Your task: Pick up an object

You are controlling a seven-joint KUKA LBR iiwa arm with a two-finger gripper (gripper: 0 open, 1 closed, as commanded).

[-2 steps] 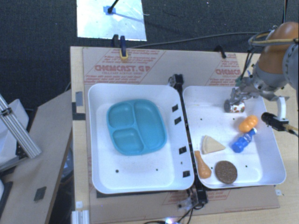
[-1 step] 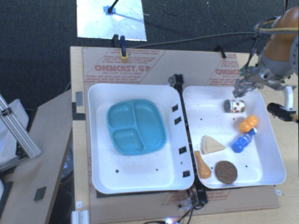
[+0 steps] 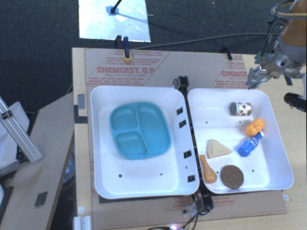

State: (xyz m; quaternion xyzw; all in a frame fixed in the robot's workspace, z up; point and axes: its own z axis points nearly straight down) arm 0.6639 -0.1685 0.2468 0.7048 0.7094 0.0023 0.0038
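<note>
The right bin (image 3: 268,176) holds a small can (image 3: 240,109) lying on its side, an orange piece (image 3: 254,127), a blue bottle-like toy (image 3: 249,145), a pale wedge (image 3: 218,148), an orange carrot-like piece (image 3: 207,169) and a brown disc (image 3: 232,176). My gripper (image 3: 253,78) hangs above the bench just beyond the right bin's far rim, up and right of the can. Nothing shows between its fingers.
The left bin (image 3: 105,176) holds a blue divided plate (image 3: 140,130). A clamp row (image 3: 184,128) joins the two bins. A blue and yellow clip (image 3: 126,49) sits on the bench's far edge. A metal rail (image 3: 17,131) lies at the left.
</note>
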